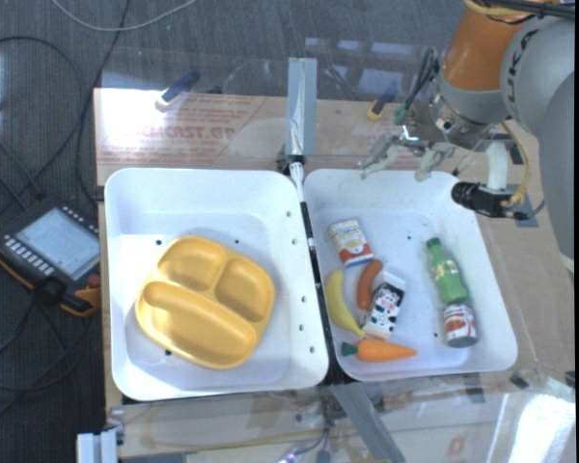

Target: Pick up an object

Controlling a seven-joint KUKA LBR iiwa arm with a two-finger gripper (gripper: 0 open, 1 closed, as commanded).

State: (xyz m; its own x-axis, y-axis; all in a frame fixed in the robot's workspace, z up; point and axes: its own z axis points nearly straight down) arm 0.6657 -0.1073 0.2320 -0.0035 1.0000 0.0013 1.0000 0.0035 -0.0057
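Overhead, the tool (402, 156) is hanging above the far rim of the right bin (482, 249), with its two fingers (374, 160) spreading apart and nothing sitting between them. The grey arm (550, 75) with its orange band (487, 27) is reaching in from behind and to the right of the tool.

Below the tool, on the bin floor, a small pot with a red and white label (348, 240) is lying nearest to it, slightly to the tool's left. Further from the tool, a sausage (369, 283) is lying tilted, touching a banana (340, 304) on one side and a little milk carton with a cow print (385, 308) on the other. Beyond those, furthest from the tool, a carrot (380, 351) is lying across the near edge of the bin, just beside the carton's end. To the tool's right and well apart from it, a green bottle (447, 272) is lying lengthwise, and a small red can (459, 324) is sitting just past the bottle's base.

Far to the tool's left, the left bin (145, 196) is holding a yellow divided plate (206, 300), which is resting tilted across the floor. A grey post (300, 104) is standing at the join of the two bins, left of the tool, on the brown table (203, 128). Off the table's left edge, a handheld control pendant (48, 244) is lying on the dark floor.
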